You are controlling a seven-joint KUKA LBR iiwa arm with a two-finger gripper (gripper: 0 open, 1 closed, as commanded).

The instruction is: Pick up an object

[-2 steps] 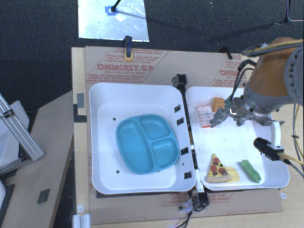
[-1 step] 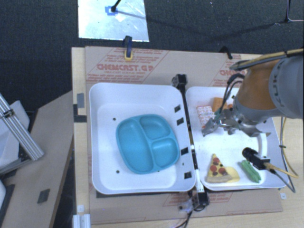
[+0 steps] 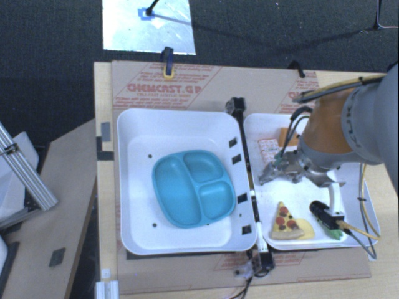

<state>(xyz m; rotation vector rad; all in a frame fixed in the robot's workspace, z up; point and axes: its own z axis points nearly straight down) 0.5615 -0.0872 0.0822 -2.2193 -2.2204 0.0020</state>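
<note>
Here, your claw (image 3: 272, 171) hangs over the right bin (image 3: 263, 198), its opening impossible to tell, between a red-printed card (image 3: 269, 147) and the toy pizza slice (image 3: 288, 223) near the front wall.

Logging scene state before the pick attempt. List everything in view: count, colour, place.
Bins: 2, white, side by side on the bench: left bin, right bin.
Divided plate: 1, blue, middle of left bin.
Pizza slice toy: 1, yellow with red toppings, front of right bin.
Printed card: 1, white with red print, back left of right bin.
Orange item: 1, right bin, behind the card, partly hidden; type unclear.
Lettered sheet: 1, tan with red lettering, under both bins.
Clamp: 1, yellow and black, sheet's back edge.
Arm: 1, grey with orange band, over right bin.
End effector: 1, grey, between card and pizza slice toy.
</note>
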